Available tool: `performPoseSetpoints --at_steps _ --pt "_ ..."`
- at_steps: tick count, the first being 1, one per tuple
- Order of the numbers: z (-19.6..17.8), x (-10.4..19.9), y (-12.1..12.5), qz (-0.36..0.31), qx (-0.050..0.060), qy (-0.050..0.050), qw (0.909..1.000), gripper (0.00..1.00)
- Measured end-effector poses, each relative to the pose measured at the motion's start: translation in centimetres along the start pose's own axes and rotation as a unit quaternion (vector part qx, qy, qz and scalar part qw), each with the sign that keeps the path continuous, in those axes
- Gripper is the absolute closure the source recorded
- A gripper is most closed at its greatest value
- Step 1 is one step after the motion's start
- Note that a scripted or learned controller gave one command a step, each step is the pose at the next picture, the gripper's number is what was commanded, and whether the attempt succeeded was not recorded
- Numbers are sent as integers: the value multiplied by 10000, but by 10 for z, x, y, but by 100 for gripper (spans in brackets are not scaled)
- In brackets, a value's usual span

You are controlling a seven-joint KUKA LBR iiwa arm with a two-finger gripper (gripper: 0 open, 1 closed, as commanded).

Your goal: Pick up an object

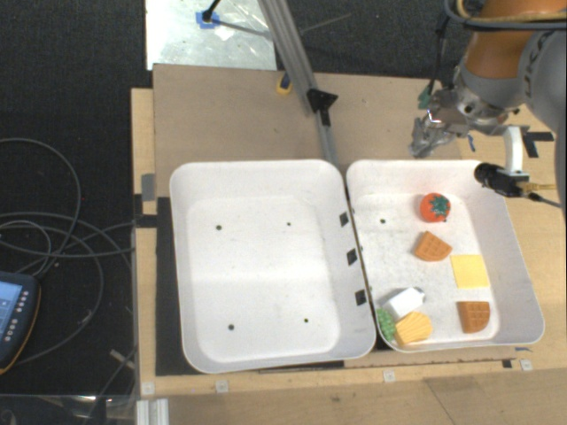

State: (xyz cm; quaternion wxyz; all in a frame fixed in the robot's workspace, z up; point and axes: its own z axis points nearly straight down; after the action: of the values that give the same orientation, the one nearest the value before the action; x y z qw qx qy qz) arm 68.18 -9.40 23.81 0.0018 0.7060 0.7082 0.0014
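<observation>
Bench [230, 122]: brown board bearing two shallow white bins side by side.

Left bin [266, 264]: white floor with four small dark dots.

Right bin [509, 237], contents by clock face of the bin:
- Red round item [434, 205] with a green top, at about 12 o'clock. Round outline, no evident long axis.
- Orange wedge [432, 247], near centre, just below the red item. Rounded edge toward 6 o'clock, flat edge along the top.
- Yellow flat square [469, 271], at about 3 o'clock, just beside the wedge. Long axis runs roughly 12 to 6, tilted slightly.
- Brown-orange block [473, 316] with a grid texture, at about 5 o'clock. Rounded end toward 6 o'clock.
- White block [406, 302], at about 7 o'clock, tilted, long axis running roughly 8 to 2.
- Yellow ridged piece [414, 328], touching the white block from below, near the bin's lower edge.
- Green item [387, 324], small, against the bin's left wall beside the yellow ridged piece; shape too small to tell.

No readable writing or brand on any item.

Arm [509, 25]: grey with orange band, at the view's 1 o'clock.

Gripper [429, 139]: over the bench just beyond the right bin's far rim, apart from all items. Nothing visible between its fingers; whether they are apart or together cannot be told.
</observation>
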Motion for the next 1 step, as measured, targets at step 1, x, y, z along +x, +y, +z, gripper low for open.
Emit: performPoseSetpoints --at_steps 1 --pt "9 50 -31 -32 29 13 10000 100"
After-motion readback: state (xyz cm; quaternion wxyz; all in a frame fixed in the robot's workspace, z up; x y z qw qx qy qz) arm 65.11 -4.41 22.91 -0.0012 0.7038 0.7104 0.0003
